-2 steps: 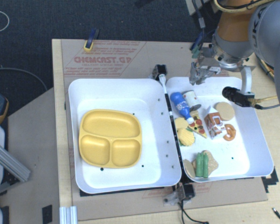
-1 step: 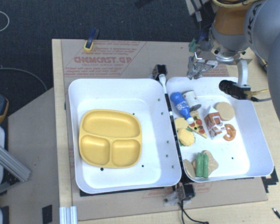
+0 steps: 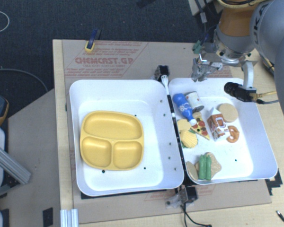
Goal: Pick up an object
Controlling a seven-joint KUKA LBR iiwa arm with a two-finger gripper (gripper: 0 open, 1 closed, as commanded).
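Note:
My gripper (image 3: 199,74) hangs over the far left corner of the right bin (image 3: 255,167), above the bin floor, with nothing visible between its fingers. Just below it lie a blue bottle (image 3: 181,104) and a small white can (image 3: 194,99). Further along the bin are a round tan biscuit (image 3: 227,112), a red and white carton (image 3: 216,126), a pretzel (image 3: 233,135), a yellow corn piece (image 3: 189,138), a pizza slice (image 3: 200,128) and a green bundle on bread (image 3: 205,166).
The left bin (image 3: 80,91) holds a yellow divided tray (image 3: 112,139). The grey arm with its orange band (image 3: 241,13) enters from the upper right. A black clamp (image 3: 162,72) sits between the bins' far corners. A black part (image 3: 236,91) sticks out near the right bin's far wall.

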